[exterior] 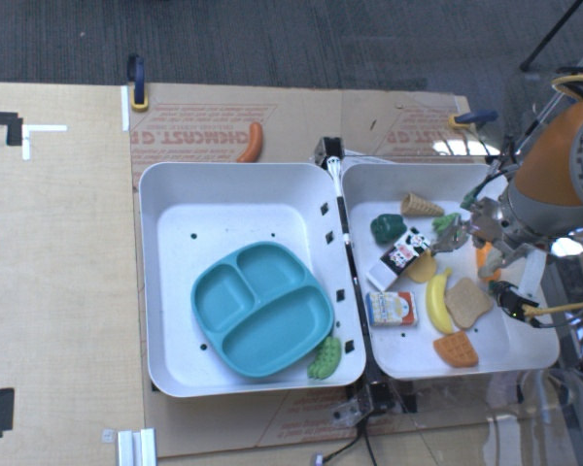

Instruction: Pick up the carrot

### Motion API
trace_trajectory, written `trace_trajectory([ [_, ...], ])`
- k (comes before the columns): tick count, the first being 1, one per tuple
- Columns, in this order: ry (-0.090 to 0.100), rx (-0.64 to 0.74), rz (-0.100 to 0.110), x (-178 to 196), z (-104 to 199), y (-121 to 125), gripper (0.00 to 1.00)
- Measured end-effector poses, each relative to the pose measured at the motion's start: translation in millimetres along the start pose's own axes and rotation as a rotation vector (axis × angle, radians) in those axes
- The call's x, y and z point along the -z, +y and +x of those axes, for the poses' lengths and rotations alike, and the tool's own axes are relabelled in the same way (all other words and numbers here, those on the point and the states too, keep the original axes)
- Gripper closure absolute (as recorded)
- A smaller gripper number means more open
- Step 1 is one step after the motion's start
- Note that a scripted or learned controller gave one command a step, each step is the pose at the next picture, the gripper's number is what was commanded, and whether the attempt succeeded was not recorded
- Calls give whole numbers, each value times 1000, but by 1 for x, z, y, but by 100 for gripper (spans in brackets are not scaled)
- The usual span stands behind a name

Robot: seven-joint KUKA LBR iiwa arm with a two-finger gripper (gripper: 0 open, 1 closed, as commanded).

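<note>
Tabletop's right bin (525,362) holds the carrot (483,257) beneath the tool (488,246); rigid, light, grasp mid-body; tool state indeterminable

Carrot (483,257) mostly hidden behind the gripper (481,244), arm (554,168) cut off by right edge, finger position too unclear to tell

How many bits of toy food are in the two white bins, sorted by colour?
Green: 3, a pickle, a dark green vegetable, a leafy piece
Yellow: 1, a banana
Orange: 2, a carrot, a ridged wedge
Tan: 2, a cone, a bread slice
Cartons: 2, a cow-print one, a white one
Total: 10
</note>
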State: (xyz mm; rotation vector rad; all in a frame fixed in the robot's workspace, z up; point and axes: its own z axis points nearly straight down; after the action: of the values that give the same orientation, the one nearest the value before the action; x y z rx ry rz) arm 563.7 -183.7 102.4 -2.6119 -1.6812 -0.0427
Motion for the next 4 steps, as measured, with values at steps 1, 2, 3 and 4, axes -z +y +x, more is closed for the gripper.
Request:
trace_trajectory([
  [1,-20,8,-15,6,-5,1,100],
  [2,-46,458,-15,-6,-19,-60,100],
  [3,-49,637,-16,-8,42,-27,100],
  [4,-46,558,-2,8,-55,-63,100],
])
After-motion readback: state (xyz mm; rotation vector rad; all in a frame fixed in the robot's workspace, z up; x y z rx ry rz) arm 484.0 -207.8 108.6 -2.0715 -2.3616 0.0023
